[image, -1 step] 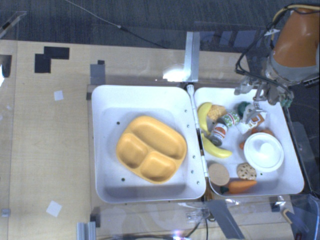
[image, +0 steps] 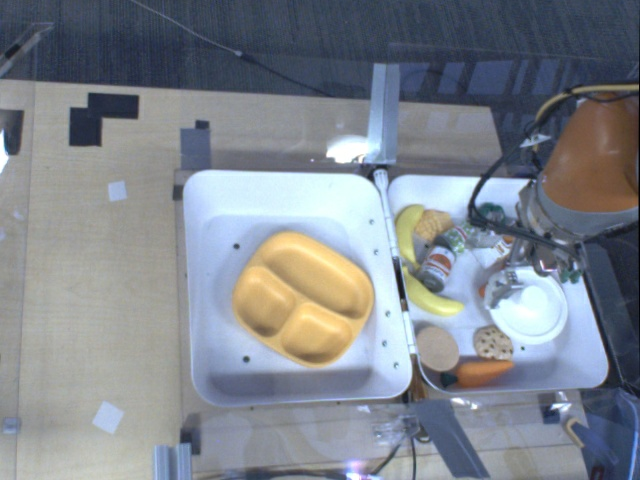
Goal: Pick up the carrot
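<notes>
The carrot [image: 484,372] is orange with a dark stub at its left end. It lies flat along the near wall of the right bin [image: 590,363]. My gripper [image: 503,284] hangs over the middle of that bin, well above and behind the carrot, just left of a white bowl [image: 534,313]. The arm's orange band and grey wrist sit over the bin's far right part and hide what lies under them.
In the right bin, a banana [image: 421,268], a small can [image: 439,262], a cracker-like piece [image: 434,224], a brown disc [image: 437,346] and a round cookie [image: 493,343] crowd the left side. The left bin [image: 205,268] holds a yellow divided plate [image: 300,296].
</notes>
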You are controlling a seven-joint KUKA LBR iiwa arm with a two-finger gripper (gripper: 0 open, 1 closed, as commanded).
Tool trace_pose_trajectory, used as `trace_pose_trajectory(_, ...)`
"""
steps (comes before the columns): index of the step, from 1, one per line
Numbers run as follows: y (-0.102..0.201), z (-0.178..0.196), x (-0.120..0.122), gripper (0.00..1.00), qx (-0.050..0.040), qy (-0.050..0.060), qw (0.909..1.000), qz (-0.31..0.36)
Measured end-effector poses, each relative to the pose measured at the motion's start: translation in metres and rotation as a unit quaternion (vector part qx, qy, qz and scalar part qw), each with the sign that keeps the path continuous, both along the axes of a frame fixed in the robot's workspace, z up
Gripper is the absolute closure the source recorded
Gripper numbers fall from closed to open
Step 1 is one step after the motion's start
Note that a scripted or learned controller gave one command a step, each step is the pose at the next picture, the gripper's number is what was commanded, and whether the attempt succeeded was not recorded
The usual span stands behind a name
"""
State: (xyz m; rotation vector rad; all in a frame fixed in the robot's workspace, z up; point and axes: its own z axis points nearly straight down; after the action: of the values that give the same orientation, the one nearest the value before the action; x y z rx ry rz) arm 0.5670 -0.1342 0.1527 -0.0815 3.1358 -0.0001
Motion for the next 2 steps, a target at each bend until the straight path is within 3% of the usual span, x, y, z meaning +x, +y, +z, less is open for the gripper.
trace_pose_trajectory(1, 0.046, -0.04, -0.054, 0.0, 0.0007, -0.001, 0.9986, -0.054)
trace_pose_trajectory(2, 0.018, -0.02, -0.078, 0.0, 0.001, -0.001, 0.9709, -0.239)
